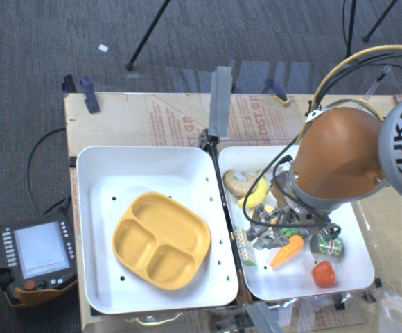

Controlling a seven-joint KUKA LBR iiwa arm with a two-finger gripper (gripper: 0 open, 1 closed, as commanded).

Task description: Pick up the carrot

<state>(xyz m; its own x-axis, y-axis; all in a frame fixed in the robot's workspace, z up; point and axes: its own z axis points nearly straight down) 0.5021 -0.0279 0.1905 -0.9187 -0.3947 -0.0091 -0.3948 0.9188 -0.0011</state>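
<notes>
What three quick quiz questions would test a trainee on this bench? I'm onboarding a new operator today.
1. True or false: the carrot lies in the bin on the view's left.
2. What sits in the left bin? A) yellow divided plate B) tomato C) banana
3. Which red item lies nearest the right bin's lower right corner?

Key: 1. False; it lies in the right bin, just below the gripper. 2. A, the yellow divided plate. 3. The tomato.
</notes>
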